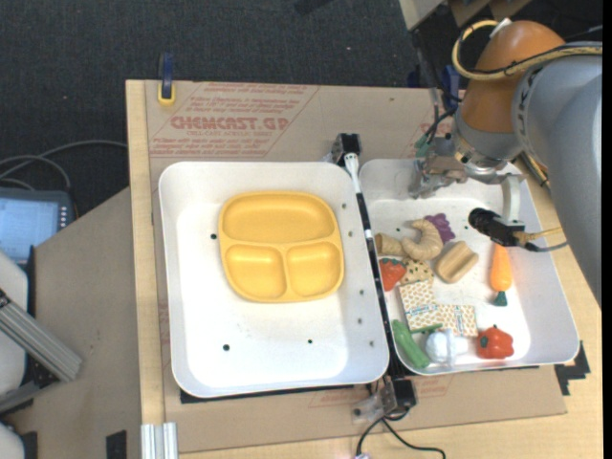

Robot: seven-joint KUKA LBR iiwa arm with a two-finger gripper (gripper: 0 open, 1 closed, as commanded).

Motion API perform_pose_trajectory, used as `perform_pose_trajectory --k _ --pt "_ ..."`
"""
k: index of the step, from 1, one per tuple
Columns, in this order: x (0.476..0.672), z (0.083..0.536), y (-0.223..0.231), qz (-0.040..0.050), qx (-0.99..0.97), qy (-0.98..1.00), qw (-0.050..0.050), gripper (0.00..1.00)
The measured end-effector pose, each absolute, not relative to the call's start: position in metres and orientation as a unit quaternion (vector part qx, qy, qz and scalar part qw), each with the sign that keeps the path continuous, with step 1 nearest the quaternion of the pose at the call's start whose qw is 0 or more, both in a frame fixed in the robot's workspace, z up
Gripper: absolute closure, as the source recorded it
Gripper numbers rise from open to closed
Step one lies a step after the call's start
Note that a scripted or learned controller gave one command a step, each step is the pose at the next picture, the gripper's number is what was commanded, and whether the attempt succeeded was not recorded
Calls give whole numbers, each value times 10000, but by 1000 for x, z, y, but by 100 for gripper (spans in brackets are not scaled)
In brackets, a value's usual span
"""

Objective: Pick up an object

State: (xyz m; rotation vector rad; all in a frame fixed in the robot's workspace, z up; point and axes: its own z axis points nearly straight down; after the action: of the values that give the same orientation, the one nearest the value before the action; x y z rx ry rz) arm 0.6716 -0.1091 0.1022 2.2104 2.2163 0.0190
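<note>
Above the right bin's [382, 175] far end, arm [535, 75] bent downward.

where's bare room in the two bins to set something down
Left white bin: bare floor in front of the yellow three-compartment plate and along its left side. Right white bin: crowded middle, from the orange carrot to the red tomato; only its back-left corner is bare.

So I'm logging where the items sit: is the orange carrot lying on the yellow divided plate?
No. The carrot lies in the right bin, while the yellow plate sits in the left bin.
</note>
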Motion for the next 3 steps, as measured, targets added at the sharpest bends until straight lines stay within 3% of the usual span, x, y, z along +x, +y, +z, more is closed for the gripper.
perform_pose_trajectory --k 1,2,3 --pt "671 101 -109 51 7062 7080 49 0" --pt "666 84 -122 -9 7076 7066 -6 0" --pt "663 122 -202 -2 7093 7049 42 0"
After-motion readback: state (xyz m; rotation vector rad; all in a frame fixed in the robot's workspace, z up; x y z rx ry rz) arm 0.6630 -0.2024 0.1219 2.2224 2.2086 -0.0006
